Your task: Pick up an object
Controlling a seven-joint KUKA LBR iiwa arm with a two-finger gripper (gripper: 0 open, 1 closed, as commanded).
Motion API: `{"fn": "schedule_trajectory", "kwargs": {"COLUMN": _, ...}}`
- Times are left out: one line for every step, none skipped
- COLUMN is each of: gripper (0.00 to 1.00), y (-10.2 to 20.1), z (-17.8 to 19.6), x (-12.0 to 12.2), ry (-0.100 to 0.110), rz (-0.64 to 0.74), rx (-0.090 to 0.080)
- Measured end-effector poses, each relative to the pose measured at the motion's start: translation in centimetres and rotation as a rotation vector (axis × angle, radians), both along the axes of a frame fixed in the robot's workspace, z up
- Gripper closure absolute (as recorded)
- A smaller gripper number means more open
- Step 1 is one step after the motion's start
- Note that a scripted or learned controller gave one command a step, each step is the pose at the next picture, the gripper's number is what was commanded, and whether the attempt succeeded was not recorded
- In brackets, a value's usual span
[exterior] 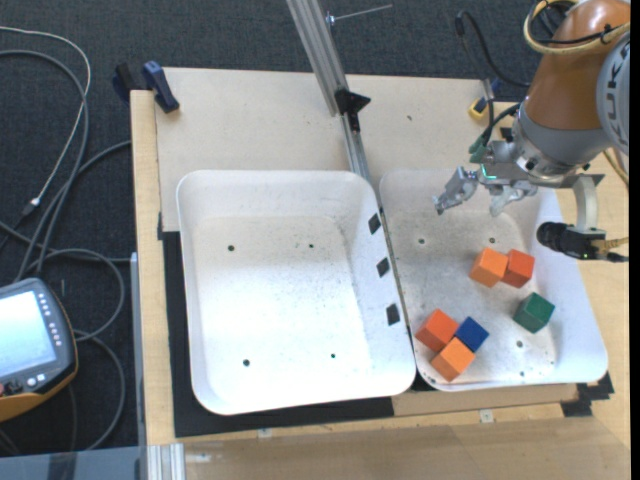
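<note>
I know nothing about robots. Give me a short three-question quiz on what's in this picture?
1. True or false: all the blocks lie in the right bin.
2. How many blocks are there?
3. What colour is the block lying apart from the others? A) blue B) green C) orange

Key
1. True.
2. Six: the orange and red pair, the green one, and a cluster of three by the bin's near edge.
3. B. The gripper hangs above the bin's far end, nothing between its fingers.
</note>
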State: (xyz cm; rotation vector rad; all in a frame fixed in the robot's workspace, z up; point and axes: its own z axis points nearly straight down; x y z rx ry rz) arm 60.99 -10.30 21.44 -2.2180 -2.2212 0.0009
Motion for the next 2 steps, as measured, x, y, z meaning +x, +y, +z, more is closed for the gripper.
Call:
{"fn": "schedule_trajectory", "kwargs": {"gripper": 0.0, "y": -6.9, "z": -11.8, "x": -2.9, "ry": 0.005, "rz": -0.006, "rx": -0.001}}
{"fn": "schedule_trajectory", "kwargs": {"gripper": 0.0, "y": -4.6, "z": -11.4, "x": -4.3, "ry": 0.002, "rz": 0.0, "rx": 0.001}}
